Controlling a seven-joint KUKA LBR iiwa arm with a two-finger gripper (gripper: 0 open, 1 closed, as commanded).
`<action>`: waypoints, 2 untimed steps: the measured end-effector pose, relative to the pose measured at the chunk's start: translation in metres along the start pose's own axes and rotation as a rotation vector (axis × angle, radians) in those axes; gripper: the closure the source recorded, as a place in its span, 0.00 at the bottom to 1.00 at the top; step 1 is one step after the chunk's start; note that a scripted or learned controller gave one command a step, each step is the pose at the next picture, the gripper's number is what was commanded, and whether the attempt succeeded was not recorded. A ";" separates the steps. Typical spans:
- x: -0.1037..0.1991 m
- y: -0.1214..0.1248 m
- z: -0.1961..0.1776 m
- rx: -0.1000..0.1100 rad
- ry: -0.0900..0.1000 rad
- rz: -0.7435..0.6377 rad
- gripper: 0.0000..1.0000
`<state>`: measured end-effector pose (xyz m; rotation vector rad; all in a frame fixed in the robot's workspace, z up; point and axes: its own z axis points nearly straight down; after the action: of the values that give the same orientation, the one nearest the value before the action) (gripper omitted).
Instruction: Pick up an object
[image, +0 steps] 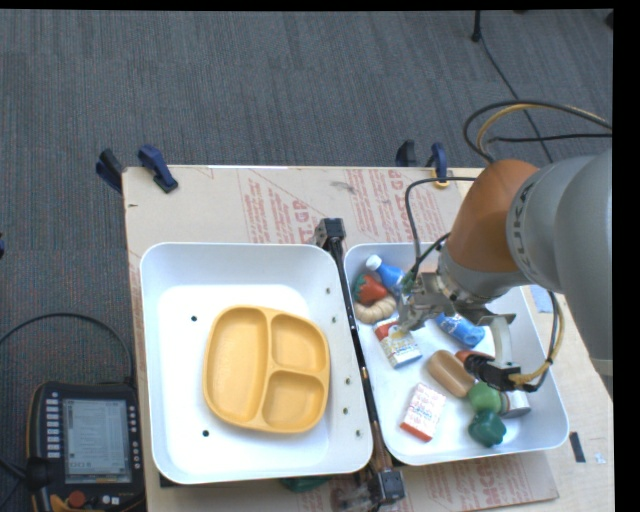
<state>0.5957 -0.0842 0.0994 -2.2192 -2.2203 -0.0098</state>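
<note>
The arm reaches in from the right and its gripper (415, 308) hangs low over the right bin (548, 420), among the clutter at the bin's upper left; whether it is clenched or released I cannot tell, since the wrist hides the business end from above. No one object is named, so any piece will do — the nearest candidates are the small carton with a red-and-white label (400, 347) lying just below the gripper, the pale ring-shaped toy (374, 310) beside it, and the red piece (372, 291) and blue-and-white bottle (384, 270) packed close against the bin's left wall. Farther off lie a brown bun-like piece (449, 373), a red-and-white box (424, 411) and a green toy (487, 428). The left bin (170, 270) holds only a yellow divided plate (267, 368). To do this step well, I judge the descent should centre on one item with free space on both flanks — the small carton looks best placed — because the crowded pieces by the wall leave little room and a neighbour could be nudged or pinched along with the target.
</note>
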 end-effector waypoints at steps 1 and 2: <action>0.000 0.000 0.000 0.000 0.000 0.001 0.00; -0.003 0.039 0.014 0.014 -0.003 -0.003 0.00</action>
<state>0.6345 -0.0871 0.0859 -2.2105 -2.2183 0.0086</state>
